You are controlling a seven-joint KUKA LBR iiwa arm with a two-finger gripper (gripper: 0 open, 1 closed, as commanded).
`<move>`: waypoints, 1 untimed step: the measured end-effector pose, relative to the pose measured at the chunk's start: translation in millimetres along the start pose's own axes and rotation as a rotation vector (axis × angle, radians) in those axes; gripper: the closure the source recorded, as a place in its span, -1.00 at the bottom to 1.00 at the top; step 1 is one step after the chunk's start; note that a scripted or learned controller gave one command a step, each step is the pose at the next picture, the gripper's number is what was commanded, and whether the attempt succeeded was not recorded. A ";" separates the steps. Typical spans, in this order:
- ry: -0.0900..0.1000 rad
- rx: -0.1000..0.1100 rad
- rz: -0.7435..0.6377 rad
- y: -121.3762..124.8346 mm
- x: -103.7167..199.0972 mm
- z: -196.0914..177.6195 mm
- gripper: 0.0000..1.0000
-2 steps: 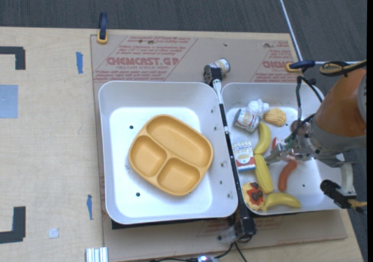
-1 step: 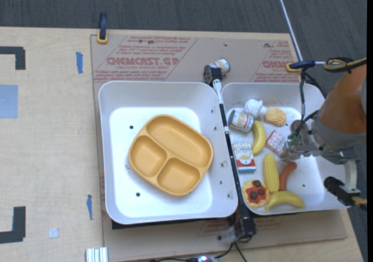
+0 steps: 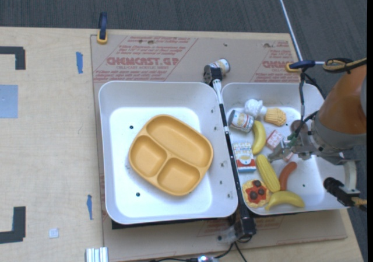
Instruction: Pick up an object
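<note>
Nearest the camera, along the front of the right bin (image 3: 333, 203), lie one toy pizza slice (image 3: 255, 192) and one yellow banana (image 3: 285, 199), the two just beside each other. Behind them are one ear of corn (image 3: 267, 172), lying lengthwise, and one red sausage (image 3: 286, 174) close on its right. Left of the corn, against the wall shared by the bins, sits one small red-and-white carton (image 3: 244, 156). Further back are a second banana (image 3: 258, 136), one small pink-and-white packet (image 3: 274, 139), one tin can (image 3: 240, 120) on its side, a second, shorter cob of corn (image 3: 275, 116), and one white lumpy item (image 3: 254, 106) whose kind cannot be determined. Count of toy food items in the right bin: ten. The left bin (image 3: 111, 138) holds one orange tray (image 3: 170, 154) with three compartments, set at a slant. The arm (image 3: 344, 115) enters from the right over the right bin. Its gripper (image 3: 285, 147) sits low above the sausage and the packet, near the upper end of the corn. How far its jaws stand apart cannot be determined, and no item is seen held. Beyond the bins lies one brown printed board (image 3: 145, 56), with one blue-and-yellow clamp (image 3: 102, 26) at its far left corner and a second clamp (image 3: 302, 65) at its far right.
</note>
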State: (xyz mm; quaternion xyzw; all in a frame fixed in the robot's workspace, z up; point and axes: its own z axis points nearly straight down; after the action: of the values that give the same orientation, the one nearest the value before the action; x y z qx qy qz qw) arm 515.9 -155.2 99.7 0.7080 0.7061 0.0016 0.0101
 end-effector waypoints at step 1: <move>0.005 0.007 0.001 -8.7 40.4 12.2 -1.00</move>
State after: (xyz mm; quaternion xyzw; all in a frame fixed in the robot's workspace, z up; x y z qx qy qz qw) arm 507.5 -115.0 86.9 0.7085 0.7057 0.0008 0.0056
